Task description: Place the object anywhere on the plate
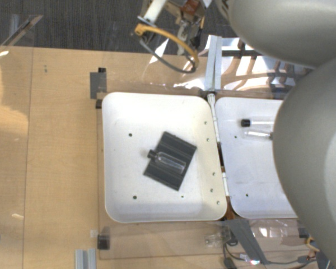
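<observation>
Arm (pixel 313 167): closest to my camera. Its grey links loom blurred over the right side and cover part of the right bin.
Bench (pixel 45 150): pale wood. I see a small black bracket (pixel 103 241) just off the near left corner of the left bin.
Left bin (pixel 117 200): white and shallow. It holds the plate and one tube.
Plate (pixel 167 179): dark grey, ribbed and rectangular, lying flat near the middle of the left bin. Its long axis runs near to far, with the far end tilted toward the right.
Tube (pixel 171 161): clear with a black cap, lying on the plate across its middle. Its long axis runs roughly left to right, close to parallel with the plate's short edges. The cap points left and sits at the plate's left edge.
Right bin (pixel 241 195): white, just beside the left bin.
Second tube (pixel 257 128): clear, lying in the far part of the right bin with its black cap pointing left. Its other end meets the arm's outline.
Gripper (pixel 186 15): beyond the bins' far rims, well apart from the plate. I cannot tell whether it is open or closed.
</observation>
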`<state>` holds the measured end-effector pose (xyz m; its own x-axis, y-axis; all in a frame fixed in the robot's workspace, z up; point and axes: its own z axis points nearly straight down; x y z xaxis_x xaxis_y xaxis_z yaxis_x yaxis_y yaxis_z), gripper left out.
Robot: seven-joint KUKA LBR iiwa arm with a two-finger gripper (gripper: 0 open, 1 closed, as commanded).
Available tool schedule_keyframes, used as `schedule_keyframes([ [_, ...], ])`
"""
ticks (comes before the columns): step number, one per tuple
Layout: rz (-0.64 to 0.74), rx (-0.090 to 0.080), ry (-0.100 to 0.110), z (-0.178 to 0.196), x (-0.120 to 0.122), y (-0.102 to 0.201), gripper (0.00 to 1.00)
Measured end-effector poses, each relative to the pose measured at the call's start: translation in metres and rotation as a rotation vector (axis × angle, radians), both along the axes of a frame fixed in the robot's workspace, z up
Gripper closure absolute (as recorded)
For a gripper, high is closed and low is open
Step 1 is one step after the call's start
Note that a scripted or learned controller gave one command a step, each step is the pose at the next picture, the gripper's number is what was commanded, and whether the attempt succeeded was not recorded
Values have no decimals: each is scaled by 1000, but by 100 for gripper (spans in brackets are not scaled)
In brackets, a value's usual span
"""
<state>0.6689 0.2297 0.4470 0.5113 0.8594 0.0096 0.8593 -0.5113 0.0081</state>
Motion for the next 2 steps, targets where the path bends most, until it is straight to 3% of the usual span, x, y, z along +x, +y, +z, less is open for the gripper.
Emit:
schedule_keyframes([
  [1,-293,0,13,-159,0,5,0],
  [2,-293,6,7,-146,1,5,100],
])
